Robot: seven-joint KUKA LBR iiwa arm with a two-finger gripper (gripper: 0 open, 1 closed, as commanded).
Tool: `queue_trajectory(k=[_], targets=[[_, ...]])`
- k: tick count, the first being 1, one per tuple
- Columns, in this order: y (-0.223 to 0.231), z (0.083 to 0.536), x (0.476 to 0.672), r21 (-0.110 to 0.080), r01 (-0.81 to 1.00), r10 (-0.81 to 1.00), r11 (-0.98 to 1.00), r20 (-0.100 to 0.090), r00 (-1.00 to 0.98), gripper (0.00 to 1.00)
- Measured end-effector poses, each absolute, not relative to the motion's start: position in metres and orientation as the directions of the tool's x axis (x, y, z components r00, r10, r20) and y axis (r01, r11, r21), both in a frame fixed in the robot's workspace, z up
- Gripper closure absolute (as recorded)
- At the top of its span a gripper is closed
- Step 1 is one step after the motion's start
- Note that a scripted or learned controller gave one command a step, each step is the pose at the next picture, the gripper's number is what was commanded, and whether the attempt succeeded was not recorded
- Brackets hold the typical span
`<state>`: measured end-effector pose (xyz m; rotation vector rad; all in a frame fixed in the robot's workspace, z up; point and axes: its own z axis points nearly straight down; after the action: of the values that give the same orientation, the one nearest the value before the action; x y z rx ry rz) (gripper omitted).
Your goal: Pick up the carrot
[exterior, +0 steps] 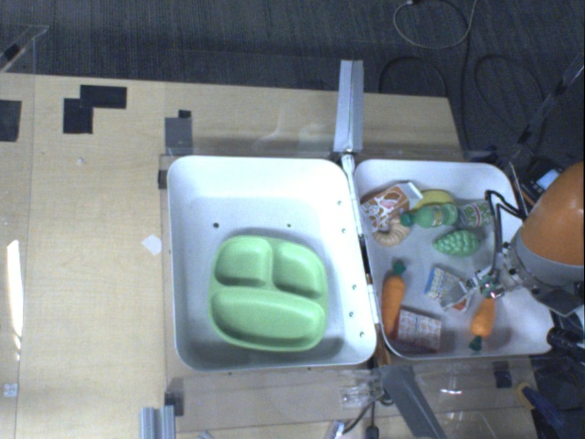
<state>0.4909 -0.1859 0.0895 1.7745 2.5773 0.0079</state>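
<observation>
The two-finger metal gripper sits low over the near right part of the right-hand shallow white bin. Its opening state cannot be determined from the camera view.

Two orange carrots are present in this bin. One small orange carrot with a green top lies just below the gripper, touching or nearly touching it. A second, larger orange carrot with a green top lies upright along the left wall of the same bin, well apart from the gripper.

Step in hand, as judged: approach and grasp at the small carrot. No lift is evident.

Next move: confirm a firm grip across the carrot body, then raise it vertically, avoiding the flat printed packet just to the left.

The left-hand white bin contains a green sectioned plastic tray.
</observation>
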Motion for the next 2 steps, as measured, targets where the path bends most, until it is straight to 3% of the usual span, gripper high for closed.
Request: queue_trajectory(k=[1,2], targets=[[-0.184,0.101,0.494,0.018,0.933,0.933,0.360,-0.009,-0.360,1.00],[-0.153,0.231,0.489,0.007,0.926,0.926,0.377,-0.005,-0.376,1.00]])
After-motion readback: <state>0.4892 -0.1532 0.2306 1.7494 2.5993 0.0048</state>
